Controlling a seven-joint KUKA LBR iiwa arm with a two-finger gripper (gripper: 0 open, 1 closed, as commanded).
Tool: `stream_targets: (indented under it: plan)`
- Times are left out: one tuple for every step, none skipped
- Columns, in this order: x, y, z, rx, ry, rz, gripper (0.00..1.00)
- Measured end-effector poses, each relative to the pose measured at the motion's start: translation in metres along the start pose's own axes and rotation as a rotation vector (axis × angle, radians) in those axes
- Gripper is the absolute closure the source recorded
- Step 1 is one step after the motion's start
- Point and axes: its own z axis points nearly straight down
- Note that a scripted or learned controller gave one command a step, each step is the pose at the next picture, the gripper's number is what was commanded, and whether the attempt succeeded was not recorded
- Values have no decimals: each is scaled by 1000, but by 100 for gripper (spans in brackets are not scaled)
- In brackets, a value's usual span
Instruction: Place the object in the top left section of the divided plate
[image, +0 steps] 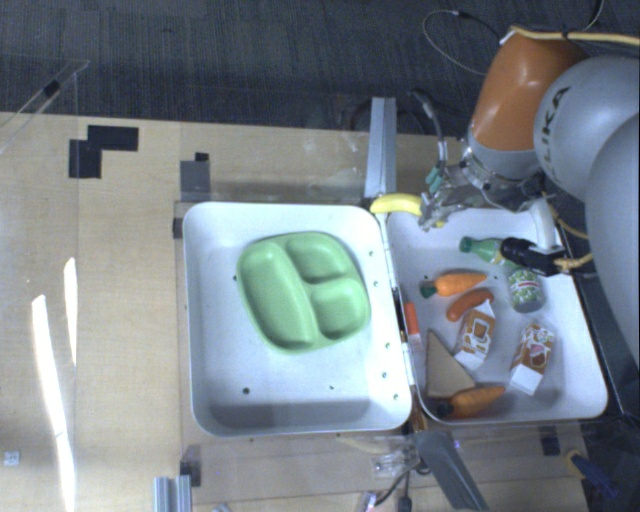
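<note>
A green divided plate (290, 300) lies in the left white bin (215, 400), with nothing in its three sections. My gripper (437, 212) hangs over the back left corner of the right bin (590, 385). A yellow banana (397, 205) rests on the bin rim just left of the gripper. I see nothing held in it.
The right bin holds a green bottle (485, 247), a carrot (458, 284), a sausage (470, 303), a small can (526, 288), two cartons (477, 335) (533, 358), a brown wedge (447, 368) and an orange piece (475, 400). A metal post (380, 150) stands behind the bins.
</note>
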Motion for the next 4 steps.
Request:
stream_targets:
  plan:
    - [-6, -21, -28, -1, 1, 0, 100]
    - [64, -47, -1, 3, 2, 132, 100]
    - [111, -45, -17, 1, 2, 27, 100]
    - [111, -45, -17, 0, 2, 28, 0]
